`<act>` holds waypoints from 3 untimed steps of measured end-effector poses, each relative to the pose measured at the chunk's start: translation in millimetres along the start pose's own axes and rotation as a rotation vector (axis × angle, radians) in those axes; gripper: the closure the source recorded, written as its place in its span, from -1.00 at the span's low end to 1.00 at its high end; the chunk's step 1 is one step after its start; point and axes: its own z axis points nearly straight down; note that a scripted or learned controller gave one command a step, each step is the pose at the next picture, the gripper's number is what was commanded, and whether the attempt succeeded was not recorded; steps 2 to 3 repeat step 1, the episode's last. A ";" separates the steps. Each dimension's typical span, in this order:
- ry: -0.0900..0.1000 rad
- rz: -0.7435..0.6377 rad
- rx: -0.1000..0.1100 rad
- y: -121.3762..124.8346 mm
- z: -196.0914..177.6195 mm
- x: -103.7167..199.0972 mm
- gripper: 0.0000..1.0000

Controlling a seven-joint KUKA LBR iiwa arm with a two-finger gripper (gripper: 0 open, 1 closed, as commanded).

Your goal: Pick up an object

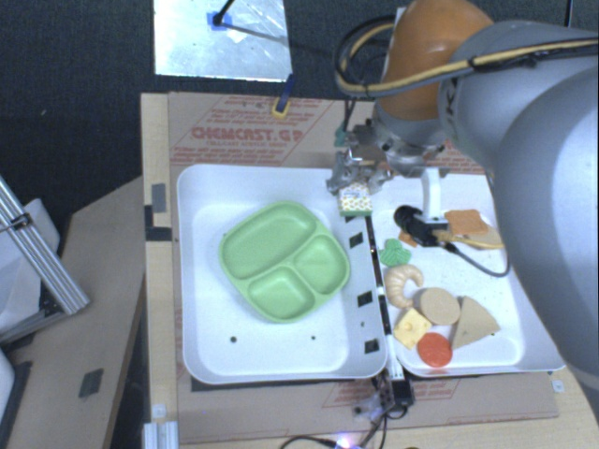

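My gripper [355, 187] hangs over the far end of the ridge between the two white bins. It is shut on a small pale block with a green and yellow pattern [356, 200], which sits at its fingertips just above the ridge. The right bin [510, 344] holds toy food: a slice of toast [473, 228], a green leafy piece [395, 251], a croissant [402, 280], a tan round piece [438, 305], a tan wedge [476, 321], a yellow cheese cube [410, 327] and a red disc [433, 349].
A green plate with three compartments [284, 261] lies in the left bin [201, 344]. The grey arm and its orange band [430, 45] cover the upper right. A shiny sheet [220, 26] lies beyond the bins on the dark floor.
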 end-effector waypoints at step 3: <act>0.000 0.001 -0.002 25.4 -12.5 34.7 1.00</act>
